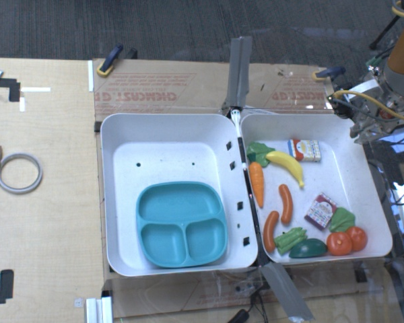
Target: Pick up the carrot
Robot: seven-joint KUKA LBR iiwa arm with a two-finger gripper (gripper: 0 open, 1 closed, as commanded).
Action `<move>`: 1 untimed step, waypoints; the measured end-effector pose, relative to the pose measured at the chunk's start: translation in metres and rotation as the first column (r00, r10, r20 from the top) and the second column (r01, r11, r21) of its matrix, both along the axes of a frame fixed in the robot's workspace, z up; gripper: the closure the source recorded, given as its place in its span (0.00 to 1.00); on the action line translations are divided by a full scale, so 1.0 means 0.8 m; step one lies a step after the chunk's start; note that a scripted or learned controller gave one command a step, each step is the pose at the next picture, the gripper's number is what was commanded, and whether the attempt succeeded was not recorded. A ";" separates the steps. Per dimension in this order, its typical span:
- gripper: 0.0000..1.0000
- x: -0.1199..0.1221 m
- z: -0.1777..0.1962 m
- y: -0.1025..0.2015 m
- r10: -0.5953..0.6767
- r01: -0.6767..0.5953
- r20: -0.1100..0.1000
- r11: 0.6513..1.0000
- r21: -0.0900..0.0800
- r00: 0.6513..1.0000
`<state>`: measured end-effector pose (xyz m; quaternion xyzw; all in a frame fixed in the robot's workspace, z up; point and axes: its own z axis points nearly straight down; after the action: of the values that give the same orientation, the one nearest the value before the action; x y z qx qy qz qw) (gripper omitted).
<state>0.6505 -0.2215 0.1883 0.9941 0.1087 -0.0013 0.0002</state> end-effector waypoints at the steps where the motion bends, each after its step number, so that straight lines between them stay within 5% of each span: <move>1: 1.00 0.003 -0.013 0.000 -0.012 0.012 -0.001 1.000 0.000 1.000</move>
<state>0.6531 -0.2212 0.1778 0.9947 0.1028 -0.0020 -0.0001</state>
